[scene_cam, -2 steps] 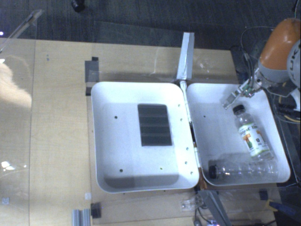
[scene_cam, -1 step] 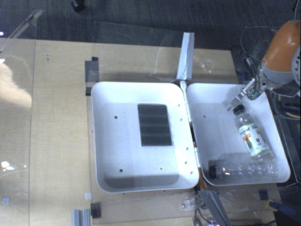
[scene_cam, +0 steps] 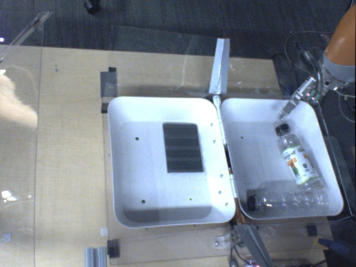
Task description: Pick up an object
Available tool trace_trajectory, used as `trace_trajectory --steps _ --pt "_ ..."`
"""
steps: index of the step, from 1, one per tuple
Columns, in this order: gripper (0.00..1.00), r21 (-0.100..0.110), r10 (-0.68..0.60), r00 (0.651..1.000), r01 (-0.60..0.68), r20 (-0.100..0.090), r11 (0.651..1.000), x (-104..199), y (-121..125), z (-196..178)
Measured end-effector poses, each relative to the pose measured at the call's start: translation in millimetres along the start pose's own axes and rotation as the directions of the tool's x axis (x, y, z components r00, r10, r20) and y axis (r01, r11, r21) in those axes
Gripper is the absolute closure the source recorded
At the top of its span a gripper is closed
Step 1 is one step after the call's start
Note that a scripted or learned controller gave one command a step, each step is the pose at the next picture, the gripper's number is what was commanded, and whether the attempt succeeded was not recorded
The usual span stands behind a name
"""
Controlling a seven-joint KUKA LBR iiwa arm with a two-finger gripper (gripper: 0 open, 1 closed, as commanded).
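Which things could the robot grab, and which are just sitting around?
For the job:
- clear plastic bottle with black cap and label
- second clear plastic bottle lying on its side
- pincer

Just there:
- dark ribbed rectangular pad
- left white bin
- right white bin

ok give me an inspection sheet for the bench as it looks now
surface: wooden bench bearing two shallow white bins side by side, left bin and right bin
job's things: clear bottle with dark cap and printed label lying in the right bin, cap toward the far wall; a second clear bottle lying along that bin's near wall; dark ridged rectangular block flat in the middle of the left bin
clutter: nothing seen in the bins beyond these
hand: over the right bin's far right corner, above the labelled bottle's cap, nothing seen in it
cables: wires behind the right bin near the arm
surroundings: dark floor beyond the bench, clear panel at left
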State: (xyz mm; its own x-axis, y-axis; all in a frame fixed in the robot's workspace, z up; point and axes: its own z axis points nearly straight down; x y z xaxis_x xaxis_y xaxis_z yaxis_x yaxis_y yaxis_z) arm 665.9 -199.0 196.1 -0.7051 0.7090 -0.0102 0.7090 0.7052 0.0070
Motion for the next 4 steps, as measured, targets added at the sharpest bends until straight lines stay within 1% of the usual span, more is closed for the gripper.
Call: trace_trajectory --steps 1,2,3,4 --pt "0.0 0.0 -0.233 0.972 0.233 -0.002 0.972 -1 -7 1" --pt "1.0 -0.006 -0.233 0.972 0.233 0.007 0.972 -1 -4 -13" --pt "0.0 -0.006 -0.233 0.972 0.233 0.007 0.972 -1 -4 -13" --pt "0.0 -0.001 -0.472 0.882 0.472 -0.002 0.882 3 -7 -7"
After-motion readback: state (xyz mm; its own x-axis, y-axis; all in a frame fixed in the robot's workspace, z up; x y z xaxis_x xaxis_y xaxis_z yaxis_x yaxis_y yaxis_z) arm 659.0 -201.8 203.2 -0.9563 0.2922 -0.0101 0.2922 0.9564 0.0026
